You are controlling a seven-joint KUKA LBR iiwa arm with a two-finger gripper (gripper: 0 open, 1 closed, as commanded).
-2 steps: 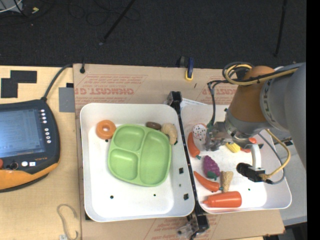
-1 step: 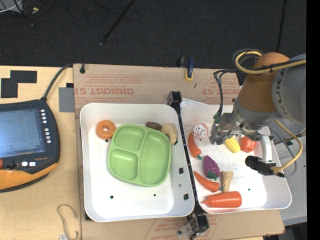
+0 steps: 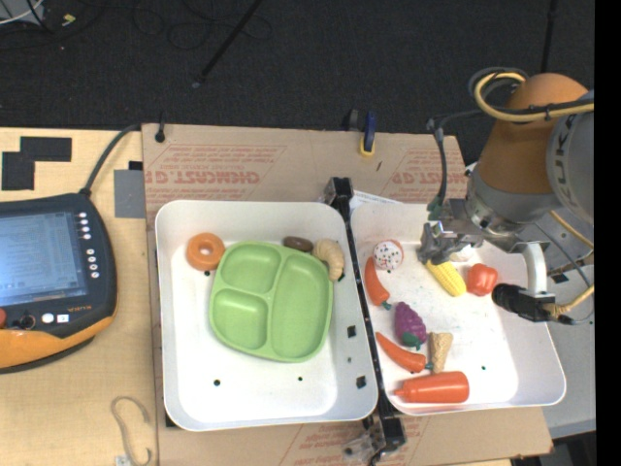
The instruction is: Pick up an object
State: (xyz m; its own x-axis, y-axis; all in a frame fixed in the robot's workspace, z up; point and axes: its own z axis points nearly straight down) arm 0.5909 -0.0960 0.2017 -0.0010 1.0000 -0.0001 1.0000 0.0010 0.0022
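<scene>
While hanging over the right bin (image 3: 543,377) at its upper middle, gripper (image 3: 441,249) sits just above corn cob (image 3: 447,279), maybe touching; fingers too dark to tell spread or pinched. Red tomato (image 3: 481,279) at 3 o'clock of corn, just beside. White spotted ball (image 3: 388,254) at 9 o'clock, near left wall. Chili (image 3: 375,282), purple eggplant (image 3: 409,323), carrot (image 3: 400,351), cone (image 3: 440,349), red bottle (image 3: 432,388) crowded along 6 to 8 o'clock. Open floor at bin's 4 o'clock corner. Left bin (image 3: 184,367): green divided plate (image 3: 272,301) centred, donut (image 3: 205,251) at 10 o'clock, brown and tan pieces (image 3: 318,250) at 1 o'clock. Bare margins at 6 and 9 o'clock.
</scene>
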